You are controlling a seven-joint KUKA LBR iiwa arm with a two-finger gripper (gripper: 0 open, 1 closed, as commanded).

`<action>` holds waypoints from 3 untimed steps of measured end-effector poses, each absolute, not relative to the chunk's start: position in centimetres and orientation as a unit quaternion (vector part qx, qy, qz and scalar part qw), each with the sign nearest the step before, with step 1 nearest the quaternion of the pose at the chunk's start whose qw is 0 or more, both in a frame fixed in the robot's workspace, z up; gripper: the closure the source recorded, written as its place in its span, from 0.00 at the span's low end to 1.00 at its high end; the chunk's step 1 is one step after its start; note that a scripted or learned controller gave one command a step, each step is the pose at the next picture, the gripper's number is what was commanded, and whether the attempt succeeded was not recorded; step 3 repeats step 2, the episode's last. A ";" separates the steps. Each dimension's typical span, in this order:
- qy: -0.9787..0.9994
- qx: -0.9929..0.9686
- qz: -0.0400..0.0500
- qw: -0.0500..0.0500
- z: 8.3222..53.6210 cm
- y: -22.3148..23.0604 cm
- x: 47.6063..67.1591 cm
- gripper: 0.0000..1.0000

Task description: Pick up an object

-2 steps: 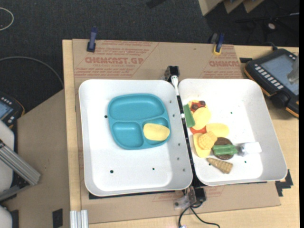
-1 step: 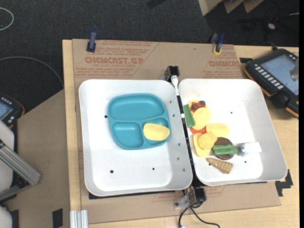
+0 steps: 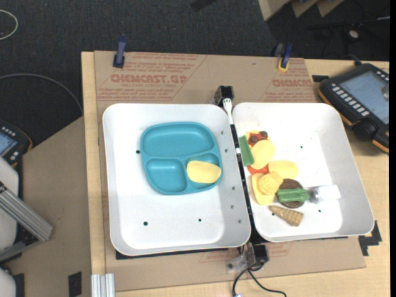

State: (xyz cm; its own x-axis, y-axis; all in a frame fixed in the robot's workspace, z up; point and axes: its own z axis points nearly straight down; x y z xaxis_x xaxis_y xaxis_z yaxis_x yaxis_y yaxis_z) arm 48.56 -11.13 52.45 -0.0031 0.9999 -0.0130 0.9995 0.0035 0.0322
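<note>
- The left bin is holding a teal divided tray, which is lying flat near the bin's middle.
- A pale yellow piece is sitting in the tray's lower right compartment; it is looking smooth, rounded and probably light, like hollow plastic toy food, so it may be slipping under a pinch unless taken across its narrow width.
- The right bin is keeping a cluster of toy food against its left wall, with the remaining floor bare.
- In that cluster, a green stick is lying along the wall, beside yellow round pieces and a waffle-textured piece; these are touching or overlapping, so a clean hold is looking hard.
- A brown cone is lying at the cluster's lower edge, apart enough to be the easier pick; it seems stiff and light, best gripped across its middle.
- The gripper's state cannot be told from this view.
</note>
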 end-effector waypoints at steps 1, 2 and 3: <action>0.707 0.707 -0.002 -0.003 44.6 -10.1 47.9 1.00; 0.707 0.707 0.001 0.003 46.2 -10.2 48.0 1.00; 0.707 0.707 0.001 0.003 46.2 -10.2 48.0 1.00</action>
